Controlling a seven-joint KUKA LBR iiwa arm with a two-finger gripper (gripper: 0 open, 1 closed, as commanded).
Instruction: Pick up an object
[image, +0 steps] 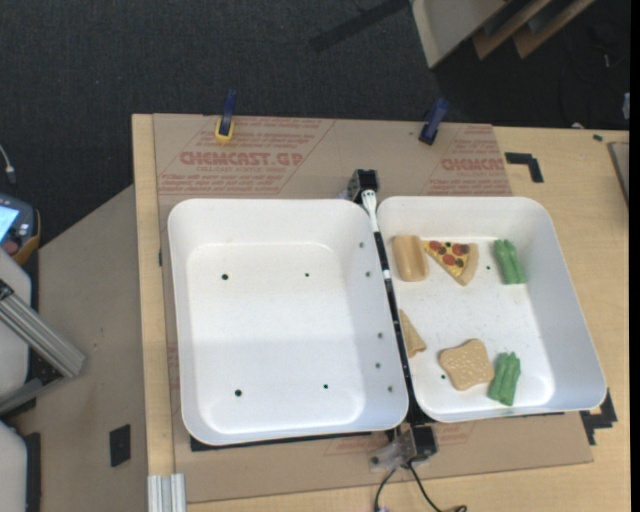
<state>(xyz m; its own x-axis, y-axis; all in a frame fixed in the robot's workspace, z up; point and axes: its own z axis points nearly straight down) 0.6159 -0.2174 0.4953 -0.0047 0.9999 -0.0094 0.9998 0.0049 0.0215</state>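
The right bin (560, 300) holds several toy food items. A tan bread roll (407, 257) lies at its upper left, next to a pizza slice (452, 258). A green vegetable (509, 261) sits at the upper right. Lower down lie a slice of toast (466, 364) and a second green vegetable (504, 378) touching its right side. A small tan wedge (410, 334) rests against the bin's left wall.
The left bin (190, 300) sits beside the right one, their rims meeting along a black divider (385, 290). Both stand on a cardboard sheet (150, 200) held by blue clamps (228, 113) at the far edge. A cable (400, 485) trails off the front.
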